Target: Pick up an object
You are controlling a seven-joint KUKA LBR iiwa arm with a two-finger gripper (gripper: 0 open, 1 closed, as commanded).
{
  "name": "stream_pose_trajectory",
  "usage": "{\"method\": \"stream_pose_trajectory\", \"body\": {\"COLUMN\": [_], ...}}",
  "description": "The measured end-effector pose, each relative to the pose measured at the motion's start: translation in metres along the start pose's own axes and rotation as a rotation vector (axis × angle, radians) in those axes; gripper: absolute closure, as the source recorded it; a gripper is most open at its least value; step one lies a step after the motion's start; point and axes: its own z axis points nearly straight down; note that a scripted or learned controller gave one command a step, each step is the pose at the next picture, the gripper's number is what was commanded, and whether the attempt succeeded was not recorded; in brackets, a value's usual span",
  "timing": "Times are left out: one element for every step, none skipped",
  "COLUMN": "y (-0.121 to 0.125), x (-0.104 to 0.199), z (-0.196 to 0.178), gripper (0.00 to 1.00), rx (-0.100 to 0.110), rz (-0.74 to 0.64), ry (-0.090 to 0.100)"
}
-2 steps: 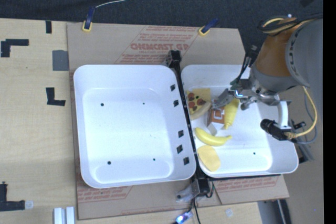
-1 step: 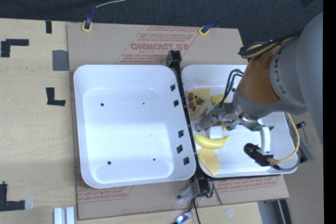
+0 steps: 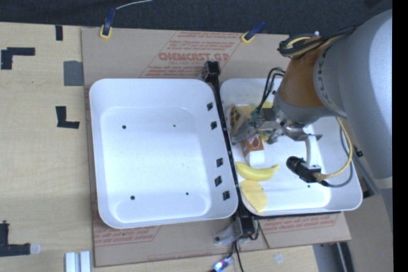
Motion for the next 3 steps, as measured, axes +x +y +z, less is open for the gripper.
{"method": "stream_pose_trajectory", "body": {"y": [0.0, -0.039, -0.056], "x": [0.0, 0.027, 0.093], "z": [-0.011, -0.104, -0.099], "gripper": [1.0, 1.0, 1.0], "rx": [-0.001, -0.001, 0.005], "rz": [0.0, 0.0, -0.004], "ry": [0.0, 0.002, 0.004]}}
